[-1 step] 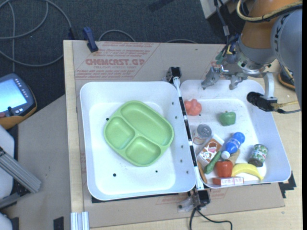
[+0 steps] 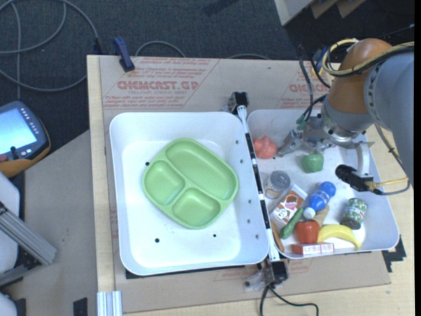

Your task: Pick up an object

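Observation:
My gripper [image 2: 303, 148] hangs over the back of the right bin [image 2: 388, 226], and its fingers look spread apart, with nothing seen between them. A green round fruit [image 2: 313, 162] lies just in front of the fingertips, near the right one. An orange-pink toy [image 2: 265, 147] sits left of the gripper by the bin's left wall. Further forward lie a grey round tin [image 2: 279, 179], a blue bottle [image 2: 320, 198], a small carton [image 2: 287, 209] and a green can [image 2: 356, 210].
The left bin [image 2: 125, 176] holds a green divided plate [image 2: 191, 182]. At the right bin's front lie a green cucumber [image 2: 291, 223], a red tomato [image 2: 306, 230], a banana [image 2: 339, 235] and a red-and-white box [image 2: 314, 247], packed close together.

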`<state>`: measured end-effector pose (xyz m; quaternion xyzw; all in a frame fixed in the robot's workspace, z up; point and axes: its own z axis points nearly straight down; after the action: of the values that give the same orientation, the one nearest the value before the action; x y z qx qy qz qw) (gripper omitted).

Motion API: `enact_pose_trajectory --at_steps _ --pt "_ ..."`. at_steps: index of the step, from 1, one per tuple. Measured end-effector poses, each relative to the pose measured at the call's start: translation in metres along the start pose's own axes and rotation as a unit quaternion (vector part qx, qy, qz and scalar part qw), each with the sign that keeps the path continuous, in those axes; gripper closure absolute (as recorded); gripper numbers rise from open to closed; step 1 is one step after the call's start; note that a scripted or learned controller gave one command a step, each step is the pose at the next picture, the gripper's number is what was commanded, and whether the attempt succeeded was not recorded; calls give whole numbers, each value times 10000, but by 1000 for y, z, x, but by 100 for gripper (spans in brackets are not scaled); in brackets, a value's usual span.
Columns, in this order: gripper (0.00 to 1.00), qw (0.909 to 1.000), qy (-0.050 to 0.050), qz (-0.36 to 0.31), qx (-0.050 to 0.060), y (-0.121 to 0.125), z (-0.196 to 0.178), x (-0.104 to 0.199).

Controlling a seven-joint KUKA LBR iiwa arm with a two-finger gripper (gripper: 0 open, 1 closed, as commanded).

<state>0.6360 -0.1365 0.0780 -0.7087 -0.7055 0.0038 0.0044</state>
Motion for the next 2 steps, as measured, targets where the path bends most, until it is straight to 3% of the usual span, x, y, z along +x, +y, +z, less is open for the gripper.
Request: enact_pose_trajectory --at_steps 1,2 --pt "0 10000 0 -5 -32 -37 -6 -22" --pt "100 10000 -4 -15 -67 -35 -17 -20"
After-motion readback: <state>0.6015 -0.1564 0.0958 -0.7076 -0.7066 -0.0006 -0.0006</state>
